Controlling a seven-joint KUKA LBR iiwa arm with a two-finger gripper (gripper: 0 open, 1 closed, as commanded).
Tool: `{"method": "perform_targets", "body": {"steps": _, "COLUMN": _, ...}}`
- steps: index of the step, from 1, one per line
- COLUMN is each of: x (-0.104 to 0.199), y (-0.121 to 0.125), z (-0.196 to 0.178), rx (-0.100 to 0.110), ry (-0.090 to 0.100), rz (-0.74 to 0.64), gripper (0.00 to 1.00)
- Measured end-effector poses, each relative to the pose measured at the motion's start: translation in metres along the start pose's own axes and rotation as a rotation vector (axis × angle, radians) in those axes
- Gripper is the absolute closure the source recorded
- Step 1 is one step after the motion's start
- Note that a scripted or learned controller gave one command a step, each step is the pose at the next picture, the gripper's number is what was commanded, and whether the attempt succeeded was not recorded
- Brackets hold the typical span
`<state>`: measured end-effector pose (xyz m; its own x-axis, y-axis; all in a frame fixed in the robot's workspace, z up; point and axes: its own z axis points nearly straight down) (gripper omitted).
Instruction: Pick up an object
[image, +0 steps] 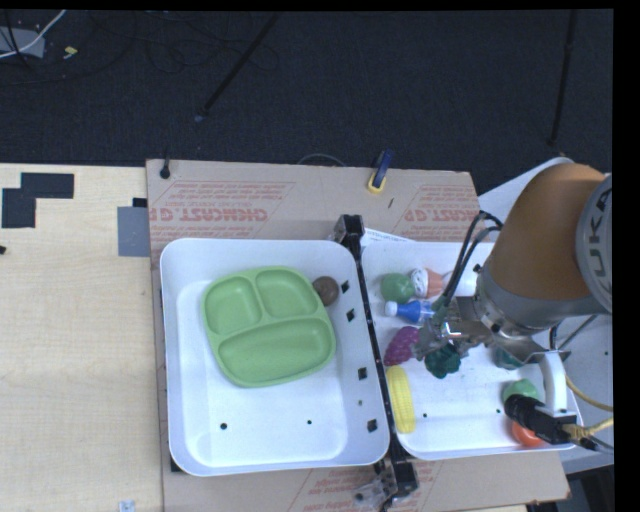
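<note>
Two mirrored red prints on the brown cardboard sheet (300, 205) stay illegible; the gripper (443, 350) hides among toys, grip state unclear.

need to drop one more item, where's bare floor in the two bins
Left white bin: open floor in front of the green divided plate and along its left wall. Right white bin: crowded near the gripper; a bare patch beside the yellow corn cob.

A green divided tray (268, 327) lies in the left bin (190, 430), on cardboard (260, 205).
</note>
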<state>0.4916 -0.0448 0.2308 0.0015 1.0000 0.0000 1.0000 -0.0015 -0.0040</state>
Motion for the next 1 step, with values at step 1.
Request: {"method": "perform_targets", "body": {"steps": 1, "x": 0.0005, "y": 0.0103, "z": 0.0041, "rx": -0.001, "ry": 0.0, "rz": -0.003, "gripper": 1.0}}
